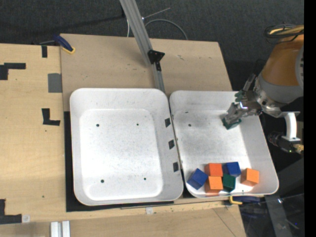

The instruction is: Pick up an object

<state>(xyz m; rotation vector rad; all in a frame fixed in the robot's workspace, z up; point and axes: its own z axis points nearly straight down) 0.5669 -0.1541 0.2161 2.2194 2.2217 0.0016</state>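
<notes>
Grey gripper [232,118] is poised over the right bin [207,137], well apart from the coloured blocks [222,176]; jaw state cannot be told. Approach is judged unfinished, so travel toward the blocks is needed.

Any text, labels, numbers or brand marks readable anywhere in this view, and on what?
None readable. The blocks show plain coloured faces, both white bins are unmarked apart from small dark dots, and the black tape pieces on the bench form no letters.
</notes>
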